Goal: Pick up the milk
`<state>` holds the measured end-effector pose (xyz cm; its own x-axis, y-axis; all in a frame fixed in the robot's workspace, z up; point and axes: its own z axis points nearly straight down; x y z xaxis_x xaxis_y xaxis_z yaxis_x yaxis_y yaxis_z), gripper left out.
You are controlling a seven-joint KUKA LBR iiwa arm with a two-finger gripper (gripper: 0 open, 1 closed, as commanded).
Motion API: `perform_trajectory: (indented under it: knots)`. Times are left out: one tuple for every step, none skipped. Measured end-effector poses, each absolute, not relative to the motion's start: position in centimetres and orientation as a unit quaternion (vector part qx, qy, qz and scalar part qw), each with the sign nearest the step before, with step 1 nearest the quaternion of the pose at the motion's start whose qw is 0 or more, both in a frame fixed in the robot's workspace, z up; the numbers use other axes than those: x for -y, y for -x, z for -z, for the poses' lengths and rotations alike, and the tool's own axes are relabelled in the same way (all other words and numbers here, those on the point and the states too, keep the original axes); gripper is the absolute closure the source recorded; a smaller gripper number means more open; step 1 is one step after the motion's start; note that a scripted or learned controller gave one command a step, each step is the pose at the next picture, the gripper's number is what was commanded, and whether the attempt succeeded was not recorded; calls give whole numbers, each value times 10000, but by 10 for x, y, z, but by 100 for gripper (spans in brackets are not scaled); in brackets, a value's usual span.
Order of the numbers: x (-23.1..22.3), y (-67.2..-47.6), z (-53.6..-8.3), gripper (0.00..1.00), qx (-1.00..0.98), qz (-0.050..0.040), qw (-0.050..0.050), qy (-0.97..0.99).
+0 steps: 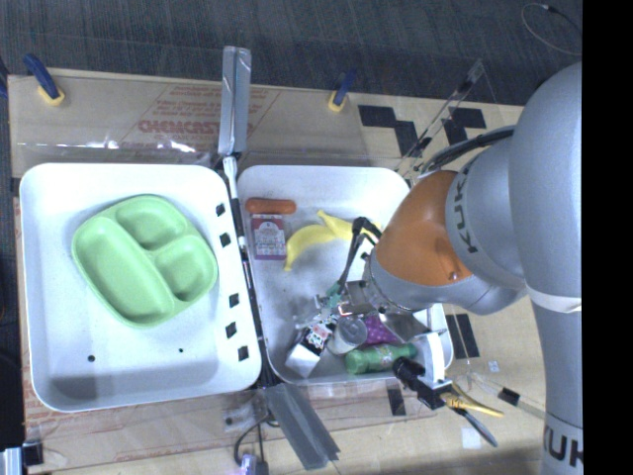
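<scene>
The milk looks like a small white carton with black markings. It lies tilted at the front of the right bin, near the divider. My gripper hangs low over the bin's front half, just above and to the right of the carton. Its tip sits among clutter. Nothing can be seen held in it. The orange-banded wrist hides the bin's right side.
A green item, a purple item and a round white piece crowd the carton's right side. A banana, a reddish box and a hot dog lie farther back. The left bin holds a green divided plate.
</scene>
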<state>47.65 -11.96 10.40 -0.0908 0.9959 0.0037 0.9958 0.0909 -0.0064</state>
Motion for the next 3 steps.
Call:
perform_trajectory:
  knots:
    - [97, -476, -90, 0, 7165, -12, 29, 6975]
    - [97, -479, -99, 100, 7176, 7, 19, 6965]
    - [136, -492, -92, 100, 7104, 16, 12, 7038]
